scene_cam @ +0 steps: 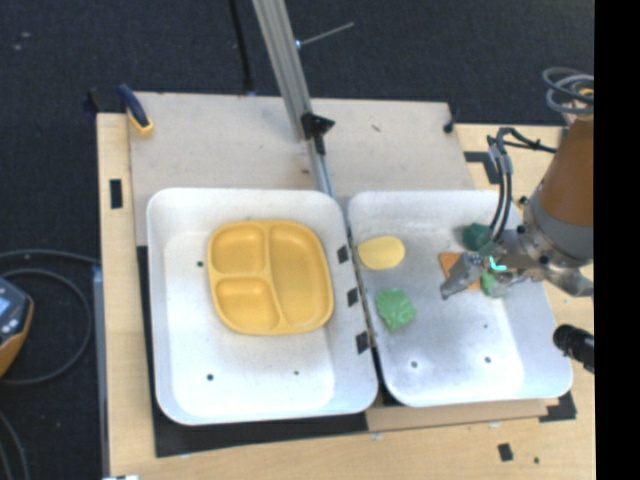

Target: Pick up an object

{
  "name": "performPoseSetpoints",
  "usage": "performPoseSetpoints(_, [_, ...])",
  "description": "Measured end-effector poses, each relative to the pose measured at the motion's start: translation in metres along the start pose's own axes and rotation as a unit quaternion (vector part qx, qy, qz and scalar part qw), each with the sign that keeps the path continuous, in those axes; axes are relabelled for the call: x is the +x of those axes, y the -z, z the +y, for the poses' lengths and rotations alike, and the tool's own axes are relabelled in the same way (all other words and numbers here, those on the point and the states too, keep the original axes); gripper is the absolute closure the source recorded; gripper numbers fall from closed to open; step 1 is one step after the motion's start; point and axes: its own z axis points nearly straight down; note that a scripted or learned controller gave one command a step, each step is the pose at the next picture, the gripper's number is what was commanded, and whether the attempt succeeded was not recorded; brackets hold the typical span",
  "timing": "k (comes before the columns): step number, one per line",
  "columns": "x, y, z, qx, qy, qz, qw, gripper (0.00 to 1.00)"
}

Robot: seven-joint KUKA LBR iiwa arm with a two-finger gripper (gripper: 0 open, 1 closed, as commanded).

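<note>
- My gripper (466,280) sits low over the right bin (440,368), toward its right-hand side; my arm (570,183) comes in from the right edge, orange band showing above the wrist.
- Jaw state: cannot tell. The fingertip area is small and blurred, with a grey finger-like part pointing left and down.
- A small orange object (450,262) lies just beside the gripper tip, on its left; contact or gap not resolvable.
- A dark green object (476,235) lies just above the gripper, near my wrist cabling.
- A bit of green (490,284) shows right at the gripper body; whether it is a separate item or part of me is unclear.
- A yellow round object (381,252) rests in the right bin near its left wall, upper part.
- A light green crumpled object (396,309) lies just below the yellow one, apart from it.
- The left bin (180,388) holds a yellow divided plate (270,275), three compartments, roughly centred.
</note>
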Motion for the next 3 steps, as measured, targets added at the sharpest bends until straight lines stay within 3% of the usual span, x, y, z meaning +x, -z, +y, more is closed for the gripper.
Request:
performPoseSetpoints(1, [0.0, 0.0, 0.0, -0.001, 0.0, 0.0, 1.0, 0.0])
performPoseSetpoints(3, [0.01, -0.111, 0.002, 0.002, -0.001, 0.0, 1.0, 0.0])
